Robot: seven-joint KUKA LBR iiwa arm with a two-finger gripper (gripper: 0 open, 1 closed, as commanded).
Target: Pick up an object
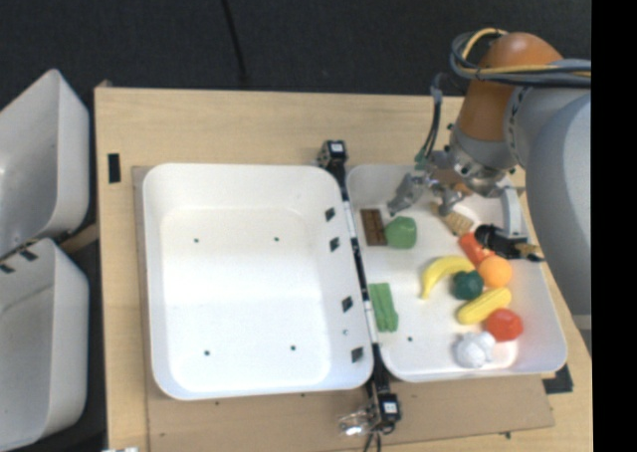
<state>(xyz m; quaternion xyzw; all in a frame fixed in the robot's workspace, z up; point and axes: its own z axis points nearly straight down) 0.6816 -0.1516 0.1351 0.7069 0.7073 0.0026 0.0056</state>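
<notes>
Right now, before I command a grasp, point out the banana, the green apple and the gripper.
banana point(441, 272): camera view, middle of its yellow curve.
green apple point(401, 233): camera view, centre of its top.
gripper point(430, 191): camera view, midway between its fingertips.

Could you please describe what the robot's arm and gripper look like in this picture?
The arm is a thick, rounded grey body with a broad orange band above the wrist. Dark and yellowish cables loop over the top of that band. Below it sits a grey metal two-finger gripper, with a thin dark cable running down beside it.
</notes>
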